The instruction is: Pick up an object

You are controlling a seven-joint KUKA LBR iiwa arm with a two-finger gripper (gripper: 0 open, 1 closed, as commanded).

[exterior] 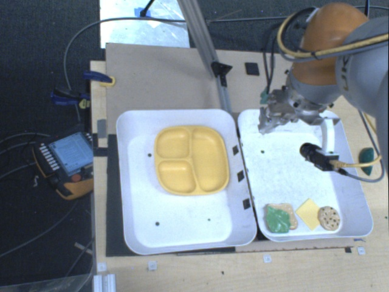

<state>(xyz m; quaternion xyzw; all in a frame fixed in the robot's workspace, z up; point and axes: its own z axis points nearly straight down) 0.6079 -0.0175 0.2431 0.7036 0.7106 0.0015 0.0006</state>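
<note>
Nearest the lens, grey arm (340,53) fills the upper right, then left bin (182,224) holds a yellow divided plate (191,160), right bin (273,163) has toast (280,217), cheese (308,213), cookie (329,218) at lower right, and claw (267,126), grip unclear, hangs at its upper-left corner.

Yellow tray (191,161) – smooth glossy plastic; white bins (182,233) – matt plastic.

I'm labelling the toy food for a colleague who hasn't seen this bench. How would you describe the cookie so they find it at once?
Look at the right-hand white bin, the one under the arm. Three small food items lie in a row along its near edge. The cookie is the rightmost: round, tan and dark-speckled, beside the yellow cheese slice, with the green-topped toast furthest left.
</note>
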